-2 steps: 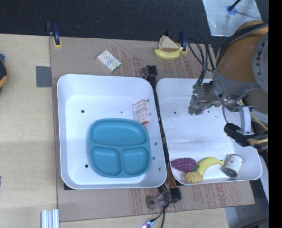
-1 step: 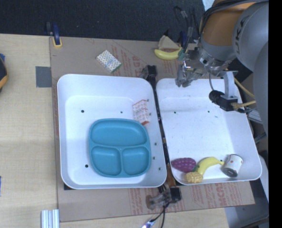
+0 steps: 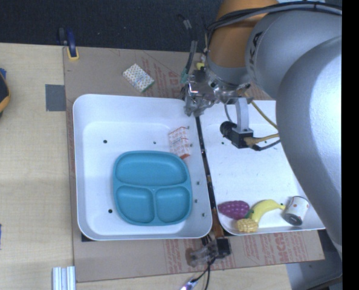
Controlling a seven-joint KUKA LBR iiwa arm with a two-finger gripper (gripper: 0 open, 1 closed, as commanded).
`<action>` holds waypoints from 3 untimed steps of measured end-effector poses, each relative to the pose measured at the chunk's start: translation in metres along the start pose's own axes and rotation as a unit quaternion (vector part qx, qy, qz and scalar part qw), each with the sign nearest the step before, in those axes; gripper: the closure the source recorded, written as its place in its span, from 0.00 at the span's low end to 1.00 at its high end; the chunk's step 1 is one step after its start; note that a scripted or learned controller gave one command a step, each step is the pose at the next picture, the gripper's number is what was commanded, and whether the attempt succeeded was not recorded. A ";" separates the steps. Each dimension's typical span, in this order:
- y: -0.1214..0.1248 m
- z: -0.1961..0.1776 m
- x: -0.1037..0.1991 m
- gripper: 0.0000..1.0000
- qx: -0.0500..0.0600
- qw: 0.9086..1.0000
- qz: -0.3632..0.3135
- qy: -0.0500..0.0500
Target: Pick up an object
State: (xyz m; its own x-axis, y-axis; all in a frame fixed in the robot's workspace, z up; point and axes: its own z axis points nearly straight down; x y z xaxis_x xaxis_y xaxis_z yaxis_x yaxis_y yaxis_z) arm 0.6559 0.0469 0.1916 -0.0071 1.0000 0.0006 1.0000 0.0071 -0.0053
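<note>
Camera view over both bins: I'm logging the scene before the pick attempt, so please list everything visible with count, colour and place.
Left bin: one, white, left half of the bench.
Right bin: one, white, beside the left bin, partly under the arm.
Divided plate: one, teal, three compartments, in the left bin.
Small packet: one, white with red print, left bin, by its right wall.
Toy grapes: one bunch, purple, right bin's near edge.
Toy banana: one, yellow, next to the grapes.
Toy corn: one, yellow, near edge.
Small can: one, silver, on its side.
Patterned sponge: one, pale, on cardboard behind the left bin.
Arm: one, grey with orange band.
Gripper: one, over the bins' shared far edge.
</note>
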 end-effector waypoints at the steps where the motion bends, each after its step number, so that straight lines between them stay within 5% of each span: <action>1: -0.001 -0.001 -0.101 1.00 -0.001 1.000 0.003 -0.001; 3: 0.000 0.000 -0.005 1.00 -0.001 1.000 0.000 0.000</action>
State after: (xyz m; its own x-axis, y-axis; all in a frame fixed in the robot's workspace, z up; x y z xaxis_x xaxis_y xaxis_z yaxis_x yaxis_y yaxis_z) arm 0.6563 0.0421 0.1919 -0.0064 1.0000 0.0000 1.0000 0.0064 -0.0031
